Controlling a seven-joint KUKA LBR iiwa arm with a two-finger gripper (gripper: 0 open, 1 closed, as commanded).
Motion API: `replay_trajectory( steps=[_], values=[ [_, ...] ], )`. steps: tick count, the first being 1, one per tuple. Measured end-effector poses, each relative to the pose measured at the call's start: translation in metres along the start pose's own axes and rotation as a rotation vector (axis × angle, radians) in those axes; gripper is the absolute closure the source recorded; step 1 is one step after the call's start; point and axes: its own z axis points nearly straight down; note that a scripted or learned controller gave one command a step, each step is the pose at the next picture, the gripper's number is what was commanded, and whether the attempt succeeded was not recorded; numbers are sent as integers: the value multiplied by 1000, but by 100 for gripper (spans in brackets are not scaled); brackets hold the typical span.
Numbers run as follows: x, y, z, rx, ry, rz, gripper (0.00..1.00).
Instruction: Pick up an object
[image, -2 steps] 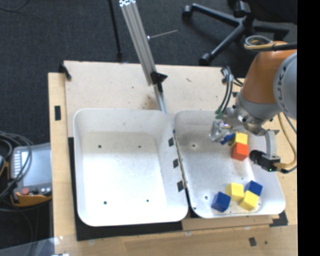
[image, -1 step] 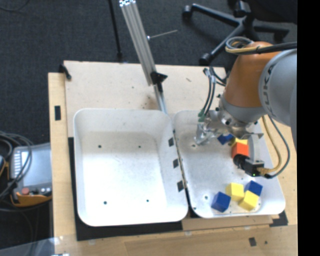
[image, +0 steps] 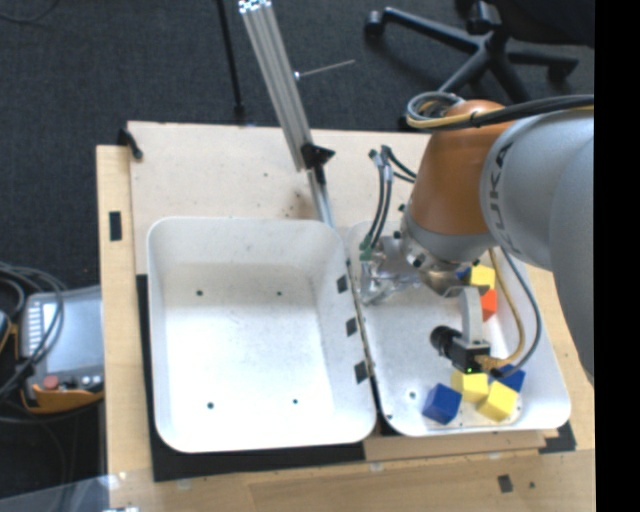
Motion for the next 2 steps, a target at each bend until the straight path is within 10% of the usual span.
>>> replay_trajectory(
  steps=[2],
  values=[
    [100, -37, -12, 1, 1, -1, 100]
  ],
)
